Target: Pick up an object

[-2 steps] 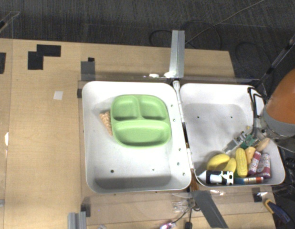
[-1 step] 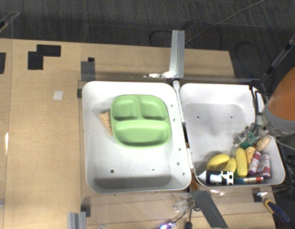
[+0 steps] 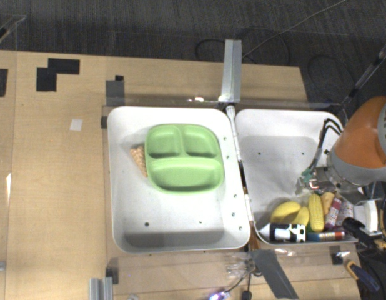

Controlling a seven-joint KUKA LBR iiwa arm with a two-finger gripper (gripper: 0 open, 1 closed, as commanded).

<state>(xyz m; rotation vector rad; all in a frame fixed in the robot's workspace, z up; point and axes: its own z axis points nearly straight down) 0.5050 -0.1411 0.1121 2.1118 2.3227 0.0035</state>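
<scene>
A grey arm (image 3: 361, 167) with a broad orange band and thin black cables alongside it.

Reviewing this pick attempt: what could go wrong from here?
The toys are crowded in the right bin's near corner: yellow corn, lemon-like piece, black-and-white bottle. The gripper above them may snag two or shove them aside. Pieces pressed against the bin wall may leave little room to close around them.
</scene>
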